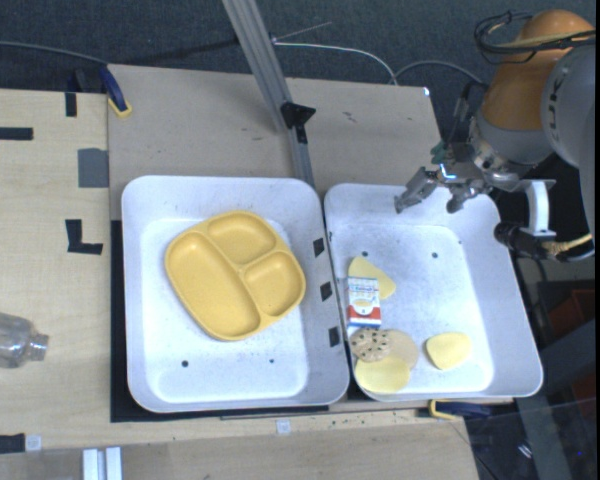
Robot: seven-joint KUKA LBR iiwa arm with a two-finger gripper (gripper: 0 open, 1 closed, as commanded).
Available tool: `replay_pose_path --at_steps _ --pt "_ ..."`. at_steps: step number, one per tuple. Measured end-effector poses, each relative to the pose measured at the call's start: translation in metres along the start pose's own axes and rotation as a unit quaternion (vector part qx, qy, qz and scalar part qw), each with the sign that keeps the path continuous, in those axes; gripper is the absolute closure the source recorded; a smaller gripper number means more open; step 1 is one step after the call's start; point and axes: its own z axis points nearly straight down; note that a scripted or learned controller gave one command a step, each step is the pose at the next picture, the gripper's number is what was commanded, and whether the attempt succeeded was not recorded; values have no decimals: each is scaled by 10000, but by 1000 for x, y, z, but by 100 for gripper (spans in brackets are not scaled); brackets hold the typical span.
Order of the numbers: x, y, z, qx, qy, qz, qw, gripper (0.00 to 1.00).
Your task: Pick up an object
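The arm [540,78] is reaching in from the right, and its gripper [432,196] is hanging over the far edge of the right bin [480,258]. The two fingers [410,194] are standing spread apart, released, with nothing lying between them. The pickable things are lying well apart from the gripper, clustered in the near part of the right bin. A small carton [365,303], white with a red near end, is lying flat close to the bin's left wall. A yellow piece [376,272] is showing just beyond the carton, touching or partly under it. A cookie [370,344] with dark specks is sitting just nearer than the carton, resting on a pale round disc [398,348], and a yellow flat piece [383,375] is lying at the near wall below them; the overlap there is hard to resolve. A yellow lump [447,350] is lying to the right of the cookie, apart from it. The left bin [140,268] is holding a yellow divided plate [234,273] with three compartments. A clear bottle [8,340] is lying on its side on the bench at the far left.
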Motion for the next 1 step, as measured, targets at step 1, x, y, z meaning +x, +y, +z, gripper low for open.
replay_pose_path --at_steps 1 --pt "66 -40 17 18 16 -19 10000 0"
